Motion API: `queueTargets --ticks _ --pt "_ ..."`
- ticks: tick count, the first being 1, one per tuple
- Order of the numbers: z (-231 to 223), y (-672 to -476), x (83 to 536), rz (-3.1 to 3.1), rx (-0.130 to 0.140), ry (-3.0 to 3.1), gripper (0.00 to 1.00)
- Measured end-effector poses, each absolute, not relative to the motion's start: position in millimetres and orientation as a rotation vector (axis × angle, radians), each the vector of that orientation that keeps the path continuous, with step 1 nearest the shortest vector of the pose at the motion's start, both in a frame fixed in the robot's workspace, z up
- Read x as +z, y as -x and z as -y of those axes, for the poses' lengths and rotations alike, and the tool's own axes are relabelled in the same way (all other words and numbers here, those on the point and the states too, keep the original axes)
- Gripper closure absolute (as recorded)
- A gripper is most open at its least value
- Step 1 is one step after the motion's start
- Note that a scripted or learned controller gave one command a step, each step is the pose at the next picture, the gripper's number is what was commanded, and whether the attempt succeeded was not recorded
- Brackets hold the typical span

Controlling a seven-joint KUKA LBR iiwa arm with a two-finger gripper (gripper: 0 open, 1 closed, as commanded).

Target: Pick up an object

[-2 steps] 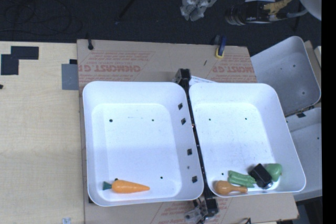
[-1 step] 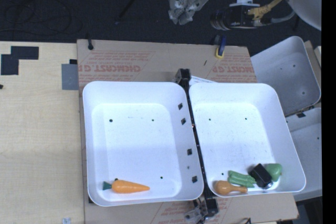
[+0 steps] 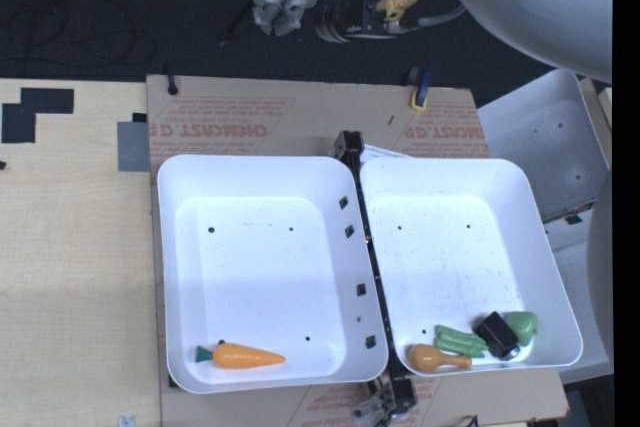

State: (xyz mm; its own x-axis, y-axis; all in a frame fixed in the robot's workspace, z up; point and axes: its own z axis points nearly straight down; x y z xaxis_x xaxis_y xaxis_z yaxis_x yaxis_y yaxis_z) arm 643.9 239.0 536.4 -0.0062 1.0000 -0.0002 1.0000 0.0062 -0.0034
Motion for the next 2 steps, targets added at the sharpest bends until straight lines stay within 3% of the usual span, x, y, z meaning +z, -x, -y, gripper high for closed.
queueTargets --ticks 2 --pt "-242.6 -612.7 536.8 2.222 0.011 2.216 1.0"
